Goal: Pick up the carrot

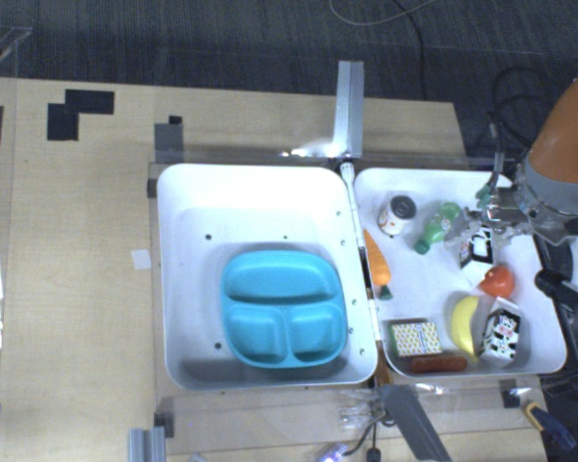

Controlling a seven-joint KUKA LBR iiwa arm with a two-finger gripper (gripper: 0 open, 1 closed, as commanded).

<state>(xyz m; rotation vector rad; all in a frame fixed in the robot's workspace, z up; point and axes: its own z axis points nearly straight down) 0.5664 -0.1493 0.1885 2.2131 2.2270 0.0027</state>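
Bins of smooth white plastic: left bin point(188, 258) bears a glossy blue three-compartment tray point(282, 308). Arm, grey with orange band, bends over right bin's point(419, 287) far right edge; gripper point(488, 218) state cannot be told. Carrot point(377, 258), tapered, orange, lies along that bin's left wall.

We are reaching in from the right with our grey arm point(559, 186), its orange band point(566, 138) showing above the wrist, and we are holding our tool point(484, 221) low, pointing leftward.
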